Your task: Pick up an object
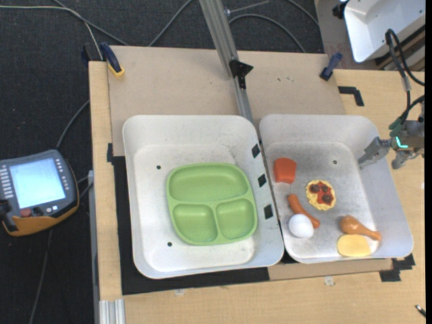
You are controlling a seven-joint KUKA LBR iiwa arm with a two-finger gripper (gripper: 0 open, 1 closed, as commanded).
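The gripper (378, 150) sits at the right edge of the right bin (317, 130), just over its rim. It is small and grey here, and it is hard to see, so I cannot tell how it is set or if it has hold of anything. Nothing seems to hang from it. A green light glows just beside it on the right.

The toys lie in the right bin, apart from the gripper. Closest to it is a little pizza (320, 194), round and yellow with red spots, near the middle of the bin. An orange cup (285, 170) stands to the left of the pizza, near the bin's left wall. Below the cup lies a carrot (301, 206), tilted, and its low end is touching a white egg (301, 226). At the front right of the bin lies a drumstick (359, 227), and a yellow piece (355, 246), maybe a lemon, is just below it and touching it.

The left bin (145, 154) holds a green tray (211, 202) with three parts. It lies flat in the middle of that bin.

The two bins touch side by side on the bench (169, 73). A metal pole (223, 32) slants down from the top to where the bins meet.
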